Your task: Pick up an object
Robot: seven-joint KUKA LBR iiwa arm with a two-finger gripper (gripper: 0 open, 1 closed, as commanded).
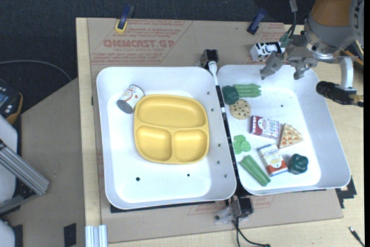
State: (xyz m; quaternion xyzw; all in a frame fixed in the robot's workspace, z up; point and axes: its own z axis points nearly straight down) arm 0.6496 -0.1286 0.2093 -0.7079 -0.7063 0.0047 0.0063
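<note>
My gripper point(285, 70) hangs over the far edge of the right bin point(324, 124), fingers spread open with nothing between them. Below it in that bin lie several toy foods: a green pickle-like piece point(247, 90), a dark green round piece point(230, 94), a cookie point(239, 108), a red and white carton point(265, 126), a pizza slice point(289, 136), a green leafy piece point(241, 144), a green stick point(254, 170), a small red box point(273, 160) and a dark green lump point(298, 163).
The left bin point(115, 142) holds a yellow divided plate point(171, 128) and a small tipped can point(129, 98). A black and white object point(262, 50) sits on the cardboard behind the right bin. Clamps stand at the bench's far edge.
</note>
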